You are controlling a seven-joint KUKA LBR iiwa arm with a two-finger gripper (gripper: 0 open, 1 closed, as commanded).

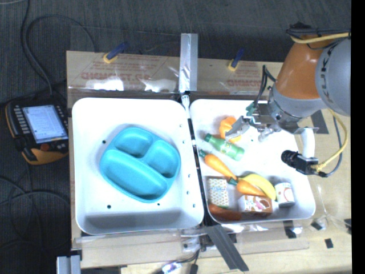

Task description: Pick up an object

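Observation:
My gripper (248, 128) hangs over the upper middle of the right bin (296, 178), fingers spread open with nothing between them. Just left of it lies a small orange piece (227, 121). Below that sits a green bottle (224, 146) on its side, and a carrot (216, 164) lies diagonally under it. Along the bin's front edge are a patterned box (218, 192), a yellow banana (261, 184), a small carton (254, 205) and a white can (284, 193).
The left bin (91, 210) holds a blue divided tray (140, 162). A metal divider (189, 61) stands between the bins at the back. A teach pendant (37, 127) lies on the floor at far left. A black cable fitting (297, 160) hangs off the arm.

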